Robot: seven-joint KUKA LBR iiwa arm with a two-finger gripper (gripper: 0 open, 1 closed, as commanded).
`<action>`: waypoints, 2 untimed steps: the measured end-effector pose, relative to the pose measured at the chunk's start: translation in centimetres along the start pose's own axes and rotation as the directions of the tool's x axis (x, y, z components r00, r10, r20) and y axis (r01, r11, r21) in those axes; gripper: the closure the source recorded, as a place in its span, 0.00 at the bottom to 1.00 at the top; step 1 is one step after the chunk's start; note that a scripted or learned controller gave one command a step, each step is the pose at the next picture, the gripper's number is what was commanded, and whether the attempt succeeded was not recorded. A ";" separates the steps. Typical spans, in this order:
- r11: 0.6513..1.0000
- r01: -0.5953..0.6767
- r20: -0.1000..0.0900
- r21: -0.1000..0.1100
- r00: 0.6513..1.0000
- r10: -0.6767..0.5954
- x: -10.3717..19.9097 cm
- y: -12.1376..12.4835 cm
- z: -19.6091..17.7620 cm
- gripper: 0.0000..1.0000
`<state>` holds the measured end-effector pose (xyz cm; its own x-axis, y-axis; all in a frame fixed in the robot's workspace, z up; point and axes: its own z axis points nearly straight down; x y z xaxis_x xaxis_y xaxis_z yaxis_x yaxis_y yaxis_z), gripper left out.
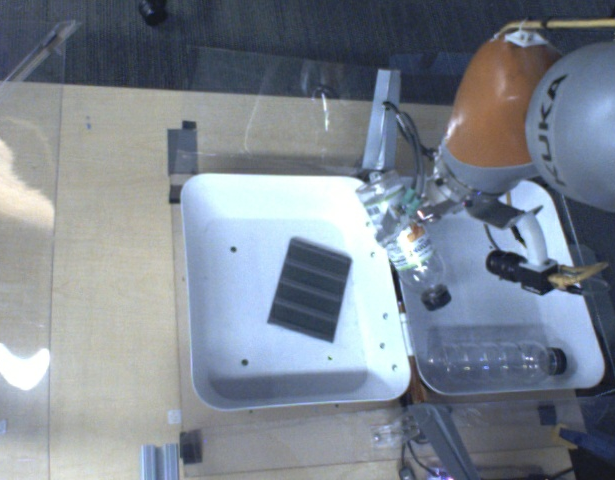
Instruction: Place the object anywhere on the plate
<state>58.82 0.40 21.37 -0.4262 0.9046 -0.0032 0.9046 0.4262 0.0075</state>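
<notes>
A: Starting at the left, what lies in the left bin?

B: The plate, a dark ribbed slab. It lies flat near the bin's centre, with white floor open all round it, so I judge a drop anywhere over the middle would land on it.

A: And the object to be placed?

B: I take it to be the small bottle. It is at about 2 o'clock from the plate, slanting across the wall between the bins, with its black cap pointing toward 5 o'clock, over the right bin.

A: Does the gripper have it?

B: The gripper sits at the bottle's upper end, at 11 o'clock from the cap. The glare and clear plastic blend together there, so I cannot tell whether it is closed on the bottle or open. The slant suggests the bottle is hanging by its upper end rather than lying down, but that is only a guess.

A: Anything further right?

B: A large bottle lies on its side along the right bin's 6 o'clock edge, well apart from the gripper.
</notes>
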 end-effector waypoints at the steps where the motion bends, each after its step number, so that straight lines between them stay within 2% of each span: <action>1: 0.974 0.228 -0.006 0.001 0.974 -0.228 11.8 -1.7 1.9 1.00; 2: 0.937 0.348 -0.003 -0.002 0.937 -0.348 9.4 -5.5 -1.7 1.00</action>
<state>49.86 6.54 22.97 -0.7145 0.6997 -0.0027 0.6996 0.7145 0.0083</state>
